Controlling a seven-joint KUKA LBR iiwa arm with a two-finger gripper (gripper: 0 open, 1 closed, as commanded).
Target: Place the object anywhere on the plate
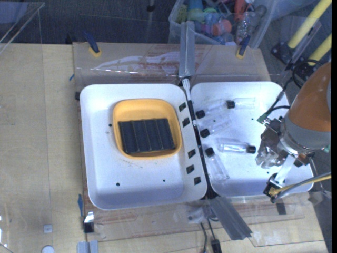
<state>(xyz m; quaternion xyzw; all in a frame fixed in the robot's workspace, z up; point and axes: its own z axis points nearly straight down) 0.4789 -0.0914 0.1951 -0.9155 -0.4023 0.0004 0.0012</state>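
A yellow plate (122, 113) lies in the left bin (100, 178), and a dark ribbed slab (146, 136) rests on it. Several clear plastic bottles with black caps lie in the right bin (247, 181): one at the back (239, 104), one near the divider (213, 123), one in the middle (233, 148) and one near the front (217, 166). My gripper (265, 157) hangs low over the right side of the right bin. It is just right of the middle bottle's cap (251, 149). Nothing is visibly held in it.
A row of black clips (190, 136) runs along the divider between the bins. Behind the bins stands a clear tub of coloured toys (221, 9). A cable (297, 186) trails from the wrist over the right bin's front edge.
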